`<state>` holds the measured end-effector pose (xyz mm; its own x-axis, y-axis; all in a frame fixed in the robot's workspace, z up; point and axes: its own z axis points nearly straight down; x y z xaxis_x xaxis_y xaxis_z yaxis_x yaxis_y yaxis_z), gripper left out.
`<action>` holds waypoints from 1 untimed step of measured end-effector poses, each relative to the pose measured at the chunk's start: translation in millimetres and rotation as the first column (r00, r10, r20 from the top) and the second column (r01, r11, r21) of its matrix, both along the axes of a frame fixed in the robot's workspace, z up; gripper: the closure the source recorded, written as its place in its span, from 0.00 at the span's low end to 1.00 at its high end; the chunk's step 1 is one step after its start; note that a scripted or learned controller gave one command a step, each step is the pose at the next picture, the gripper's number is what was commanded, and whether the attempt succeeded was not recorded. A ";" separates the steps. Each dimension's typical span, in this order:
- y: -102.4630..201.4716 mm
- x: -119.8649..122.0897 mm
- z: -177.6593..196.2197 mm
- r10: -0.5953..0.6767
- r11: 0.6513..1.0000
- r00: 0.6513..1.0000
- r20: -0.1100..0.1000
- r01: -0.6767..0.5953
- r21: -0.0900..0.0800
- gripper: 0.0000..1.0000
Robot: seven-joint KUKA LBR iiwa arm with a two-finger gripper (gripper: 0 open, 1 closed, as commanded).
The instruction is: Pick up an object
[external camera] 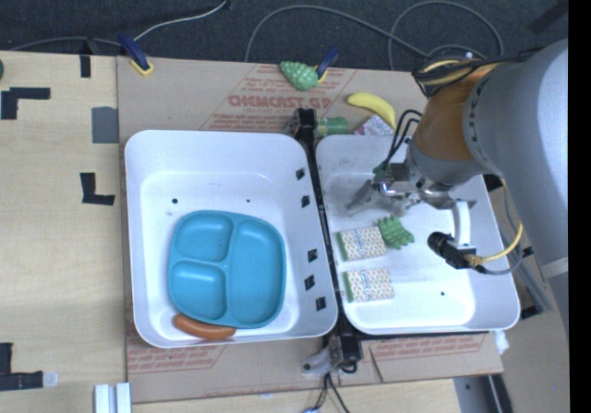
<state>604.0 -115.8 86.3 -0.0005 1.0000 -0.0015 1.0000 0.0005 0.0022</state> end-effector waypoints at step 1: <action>0.6 -38.5 0.5 0.000 1.000 1.000 0.004 0.000 -0.001 0.00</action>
